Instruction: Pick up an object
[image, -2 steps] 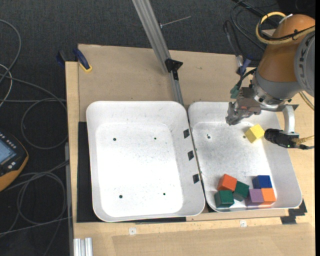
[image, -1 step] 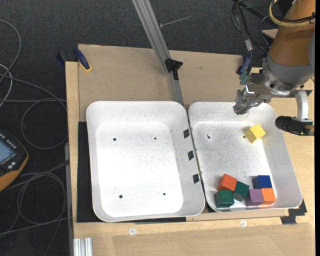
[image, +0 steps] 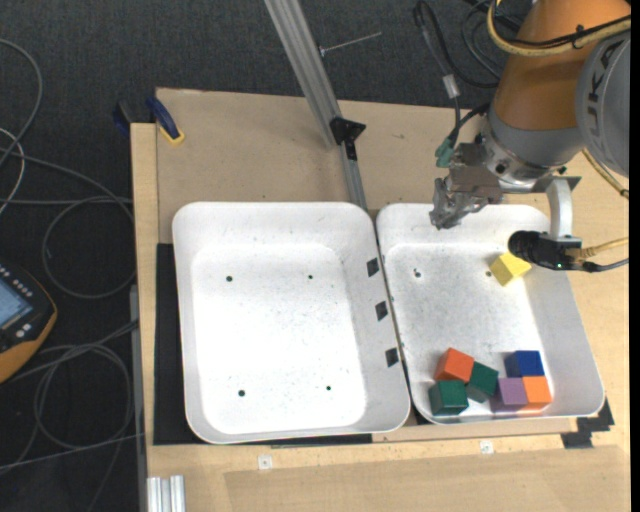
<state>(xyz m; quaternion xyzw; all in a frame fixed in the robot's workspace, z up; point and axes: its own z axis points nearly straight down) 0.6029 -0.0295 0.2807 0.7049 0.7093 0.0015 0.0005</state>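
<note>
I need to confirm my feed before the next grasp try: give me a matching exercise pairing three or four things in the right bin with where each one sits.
Things:
1. yellow block
2. blue block
3. gripper
4. dark green block

Places:
A. over the right bin's far rim
B. alone, near the right bin's far right side
C. near left end of the block cluster
D. far right of the cluster, behind the orange and purple blocks

Pairs: 1-B, 2-D, 3-A, 4-C
</note>
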